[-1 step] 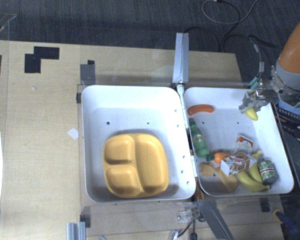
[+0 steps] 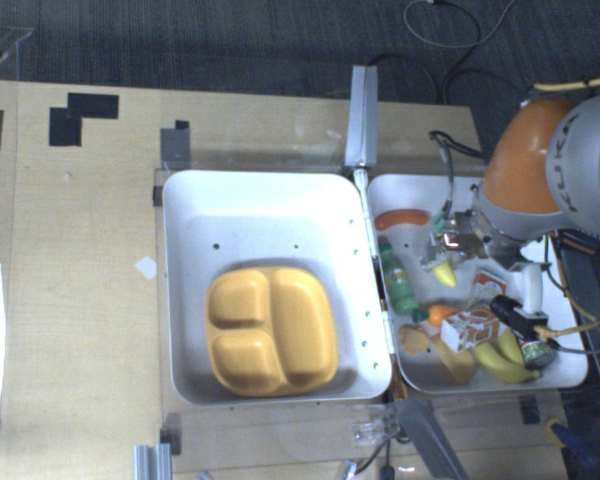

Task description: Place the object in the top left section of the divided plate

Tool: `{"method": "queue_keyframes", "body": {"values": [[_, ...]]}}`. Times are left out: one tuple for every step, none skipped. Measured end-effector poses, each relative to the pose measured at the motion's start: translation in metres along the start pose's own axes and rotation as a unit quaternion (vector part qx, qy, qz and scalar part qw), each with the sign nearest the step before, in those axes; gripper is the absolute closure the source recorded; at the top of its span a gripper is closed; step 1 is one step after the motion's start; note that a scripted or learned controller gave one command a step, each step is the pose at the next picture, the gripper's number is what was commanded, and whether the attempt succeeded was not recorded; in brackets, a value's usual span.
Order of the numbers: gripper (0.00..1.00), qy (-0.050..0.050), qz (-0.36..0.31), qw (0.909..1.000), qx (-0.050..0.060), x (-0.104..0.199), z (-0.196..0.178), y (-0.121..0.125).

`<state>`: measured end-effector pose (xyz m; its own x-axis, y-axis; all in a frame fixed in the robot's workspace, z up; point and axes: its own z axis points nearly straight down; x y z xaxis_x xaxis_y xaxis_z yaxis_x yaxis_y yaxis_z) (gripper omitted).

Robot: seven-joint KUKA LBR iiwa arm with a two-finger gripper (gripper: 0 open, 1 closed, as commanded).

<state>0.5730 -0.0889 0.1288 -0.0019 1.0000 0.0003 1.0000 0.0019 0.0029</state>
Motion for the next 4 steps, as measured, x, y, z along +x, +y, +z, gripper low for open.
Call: {"method": "queue_keyframes", "body": {"values": [[1.00, 0.000, -0.091, 0.9959, -0.001, 0.094, -0.057, -0.037], [1.00, 0.001, -0.151, 0.9886, -0.001, 0.177, -0.111, -0.085], [1.00, 0.000, -0.249, 0.9684, 0.001, 0.236, -0.048, -0.049], [1.00, 0.001, -0.304, 0.9528, 0.001, 0.274, -0.037, -0.085]]}}
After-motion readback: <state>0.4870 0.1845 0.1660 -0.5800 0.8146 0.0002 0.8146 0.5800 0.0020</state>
